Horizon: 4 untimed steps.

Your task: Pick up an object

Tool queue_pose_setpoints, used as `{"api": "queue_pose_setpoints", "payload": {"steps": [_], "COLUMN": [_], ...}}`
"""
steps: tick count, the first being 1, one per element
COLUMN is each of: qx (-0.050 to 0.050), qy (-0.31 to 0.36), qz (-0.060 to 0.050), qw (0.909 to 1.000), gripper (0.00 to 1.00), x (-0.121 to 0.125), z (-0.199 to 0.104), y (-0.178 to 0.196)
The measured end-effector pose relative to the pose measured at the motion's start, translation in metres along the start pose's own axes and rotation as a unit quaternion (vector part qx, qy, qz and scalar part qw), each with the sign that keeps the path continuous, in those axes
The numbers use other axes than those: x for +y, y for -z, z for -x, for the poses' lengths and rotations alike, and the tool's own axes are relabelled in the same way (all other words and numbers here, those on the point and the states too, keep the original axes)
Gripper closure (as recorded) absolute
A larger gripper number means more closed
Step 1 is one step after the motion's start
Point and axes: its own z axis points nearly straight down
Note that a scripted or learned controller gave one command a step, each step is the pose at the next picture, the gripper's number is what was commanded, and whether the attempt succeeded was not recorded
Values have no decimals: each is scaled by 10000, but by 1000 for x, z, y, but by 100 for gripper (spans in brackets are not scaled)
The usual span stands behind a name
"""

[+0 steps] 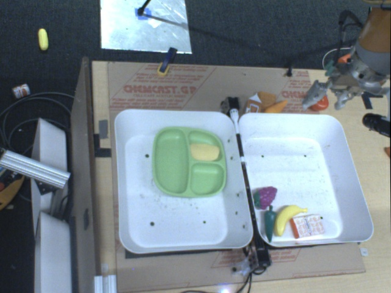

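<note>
My gripper hangs above the bench just past the far right corner of the right bin. Its two grey fingers are spread open with nothing between them. Along that bin's near edge lie a purple grape bunch, a dark green vegetable, a yellow banana and a small red and white box. The left bin holds a green divided plate with a yellow piece in its upper right compartment.
An orange carrot-like toy and a small carton lie on the cardboard behind the bins. A small red thing sits below the gripper's left finger. A black clip stands at the bins' seam.
</note>
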Motion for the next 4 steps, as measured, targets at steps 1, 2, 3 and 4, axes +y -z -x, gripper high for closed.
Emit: {"api": "queue_pose_setpoints", "payload": {"steps": [1, 2, 3, 4], "qx": [18, 18, -36, -16], "qy": [24, -37, -23, 17], "qz": [-39, -89, 51, 57], "qw": [10000, 10000, 10000, 10000], "gripper": [0, 0, 0, 0], "x": [-39, -135, -54, -25], "z": [-69, -42, 41, 26], "y": [-63, -176, -137, -46]}}
